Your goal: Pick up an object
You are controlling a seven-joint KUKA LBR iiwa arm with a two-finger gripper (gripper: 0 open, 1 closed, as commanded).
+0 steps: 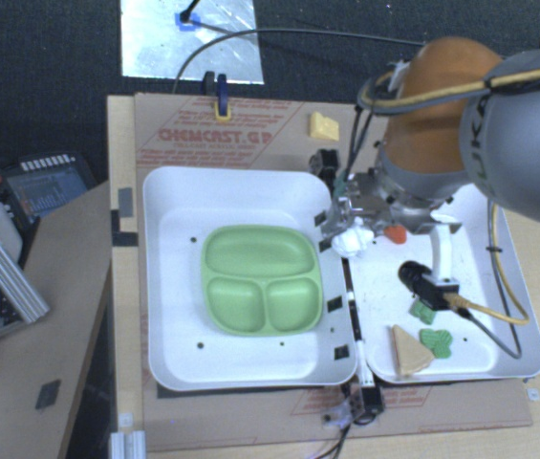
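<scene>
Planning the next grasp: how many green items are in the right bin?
2. One dark green piece by the black object, one lighter green piece beside the tan wedge. The arm may hide others.

Green divided tray [261, 280]: smooth matt plastic. White bins [169, 256]: glossy plastic. Bench top [250, 127]: matt cardboard.

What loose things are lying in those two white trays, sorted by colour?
Green: 3, the divided plate and two small pieces
Tan: 1, wedge
Orange-red: 1, small piece
White: 1, lump
Total: 6
</scene>
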